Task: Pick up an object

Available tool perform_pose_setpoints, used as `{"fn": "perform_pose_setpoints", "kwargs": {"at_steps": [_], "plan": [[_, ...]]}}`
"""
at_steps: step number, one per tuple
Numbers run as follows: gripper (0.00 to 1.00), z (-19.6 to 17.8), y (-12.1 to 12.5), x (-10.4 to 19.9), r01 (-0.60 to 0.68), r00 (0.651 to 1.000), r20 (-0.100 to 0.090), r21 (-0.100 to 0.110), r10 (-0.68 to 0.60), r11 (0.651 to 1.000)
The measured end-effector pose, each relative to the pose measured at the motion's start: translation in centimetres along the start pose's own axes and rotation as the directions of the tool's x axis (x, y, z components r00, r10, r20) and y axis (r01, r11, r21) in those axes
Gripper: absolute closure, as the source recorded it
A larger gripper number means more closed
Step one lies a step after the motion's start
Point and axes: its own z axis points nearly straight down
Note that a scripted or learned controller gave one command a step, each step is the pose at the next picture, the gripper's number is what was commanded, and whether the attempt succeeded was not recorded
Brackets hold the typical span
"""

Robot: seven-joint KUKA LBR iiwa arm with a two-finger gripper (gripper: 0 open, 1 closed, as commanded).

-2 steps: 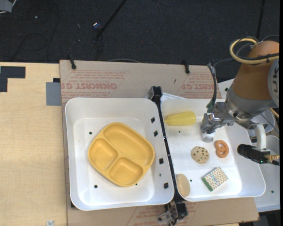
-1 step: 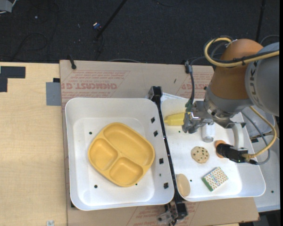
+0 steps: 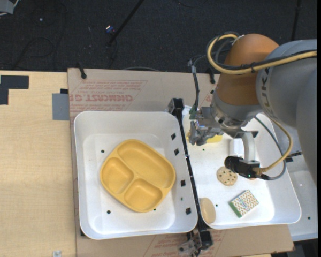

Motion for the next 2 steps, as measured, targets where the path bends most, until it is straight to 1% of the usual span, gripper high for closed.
{"fn": "perform_pose_setpoints", "kwargs": {"at_steps": [1,2], "plan": [[1.0,0.7,1.6,5.8,0.0,1.0,0.0,0.001,0.0,1.0],[1.0,-0.6,3.2,10.0,0.0,1.0,-0.001,0.0,0.0,1.0]]}}
